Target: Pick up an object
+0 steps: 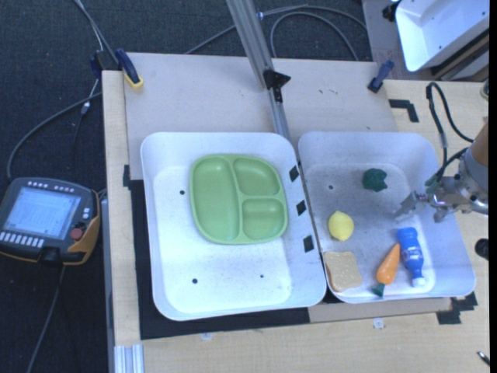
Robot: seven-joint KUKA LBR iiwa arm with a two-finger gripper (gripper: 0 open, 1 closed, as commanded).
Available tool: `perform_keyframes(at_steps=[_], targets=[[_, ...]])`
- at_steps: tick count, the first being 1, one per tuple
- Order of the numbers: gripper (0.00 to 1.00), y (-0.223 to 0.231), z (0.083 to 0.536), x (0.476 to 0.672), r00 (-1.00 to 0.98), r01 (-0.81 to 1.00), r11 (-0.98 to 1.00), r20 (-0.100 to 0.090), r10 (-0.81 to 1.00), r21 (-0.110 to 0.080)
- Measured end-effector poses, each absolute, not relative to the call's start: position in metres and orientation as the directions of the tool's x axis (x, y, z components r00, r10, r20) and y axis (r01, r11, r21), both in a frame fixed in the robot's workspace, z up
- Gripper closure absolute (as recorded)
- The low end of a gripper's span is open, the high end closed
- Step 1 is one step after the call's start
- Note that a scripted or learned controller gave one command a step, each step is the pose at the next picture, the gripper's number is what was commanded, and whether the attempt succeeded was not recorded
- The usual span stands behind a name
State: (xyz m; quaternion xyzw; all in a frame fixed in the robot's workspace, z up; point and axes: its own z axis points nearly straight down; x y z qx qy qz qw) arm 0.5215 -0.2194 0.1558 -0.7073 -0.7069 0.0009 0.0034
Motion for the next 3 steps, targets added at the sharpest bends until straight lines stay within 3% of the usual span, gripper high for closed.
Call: perform_keyframes(at_steps=[1, 2, 3], targets=[[0.00, -0.215, 0.112, 0.525, 0.000, 1.000, 0.000, 0.003, 1.000, -0.006], [1.00, -0.216, 0.126, 0.527, 0.000, 1.000, 0.000, 0.001, 1.000, 0.001], [1.00, -0.222, 0.175, 0.521, 0.001, 1.000, -0.001, -0.002, 1.000, 0.005]])
